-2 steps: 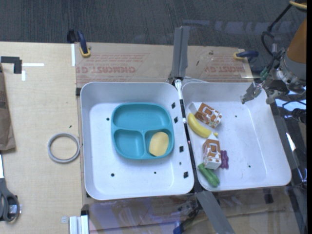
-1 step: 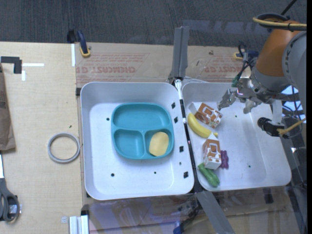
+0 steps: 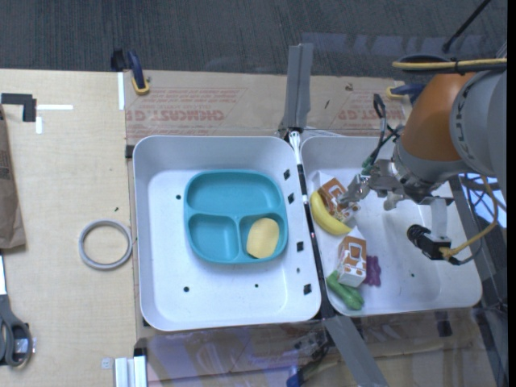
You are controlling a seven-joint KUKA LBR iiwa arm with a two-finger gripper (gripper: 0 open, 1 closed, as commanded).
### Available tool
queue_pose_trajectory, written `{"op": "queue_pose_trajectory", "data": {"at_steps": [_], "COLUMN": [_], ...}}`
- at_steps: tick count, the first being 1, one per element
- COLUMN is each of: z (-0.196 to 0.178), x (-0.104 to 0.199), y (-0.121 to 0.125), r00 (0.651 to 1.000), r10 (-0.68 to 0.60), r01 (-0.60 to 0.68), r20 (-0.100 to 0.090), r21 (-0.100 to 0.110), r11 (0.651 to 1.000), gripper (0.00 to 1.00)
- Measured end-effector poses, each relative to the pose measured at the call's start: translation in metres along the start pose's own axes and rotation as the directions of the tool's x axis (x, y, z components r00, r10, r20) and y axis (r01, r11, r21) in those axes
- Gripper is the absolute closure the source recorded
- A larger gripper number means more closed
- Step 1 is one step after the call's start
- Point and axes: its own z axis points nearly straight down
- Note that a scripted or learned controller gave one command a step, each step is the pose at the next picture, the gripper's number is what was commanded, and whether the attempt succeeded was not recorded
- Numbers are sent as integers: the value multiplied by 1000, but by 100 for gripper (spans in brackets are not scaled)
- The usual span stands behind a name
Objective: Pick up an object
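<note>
**Banana crowded in the right bin**

Banana lies at the left wall of the right bin, touching a small orange-and-white carton just above it. The jaws sit low over that carton and the banana — whether open or closed, I cannot tell. Nearer the front lie a second carton, purple grapes and a green vegetable. The left bin holds a teal divided plate with a yellow lemon.
</note>
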Motion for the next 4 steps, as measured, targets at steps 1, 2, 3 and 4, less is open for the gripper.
{"op": "queue_pose_trajectory", "data": {"at_steps": [1,2,3,4], "z": [6,-46,0,2], "x": [-9,25,22,15], "y": [18,72,76,79], "r00": [997,996,980,805], "r10": [81,-91,-199,-593], "r01": [-81,91,199,593], "r20": [-7,-2,-2,3], "r21": [-6,14,-2,-8], "r11": [997,996,980,805], "gripper": [0,0,0,0]}}
